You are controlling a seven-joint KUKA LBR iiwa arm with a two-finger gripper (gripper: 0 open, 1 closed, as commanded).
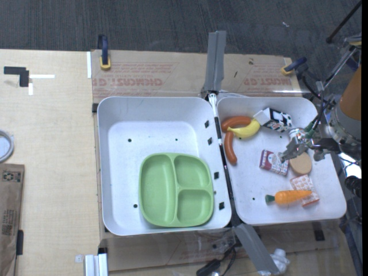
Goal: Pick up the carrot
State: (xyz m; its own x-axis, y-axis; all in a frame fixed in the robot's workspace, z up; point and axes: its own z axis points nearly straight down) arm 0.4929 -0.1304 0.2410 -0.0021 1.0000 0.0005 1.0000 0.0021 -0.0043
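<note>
The carrot (292, 197) is orange with a green tip at its left end. It lies flat near the front right corner of the right bin (253, 209), touching a pink and white packet (302, 184). My gripper (292, 148) hangs over the right side of that bin, further back than the carrot and well apart from it. It sits above the gap between a small red box (271, 161) and a round tan biscuit (301, 164). Nothing from the bin is visibly lifted.
A banana (244, 130), two red sausages (230, 147) and a black and white carton (277, 118) lie toward the back of the right bin. The left bin (115, 154) holds a green divided plate (175, 190). Clamps and cables stand at the right edge.
</note>
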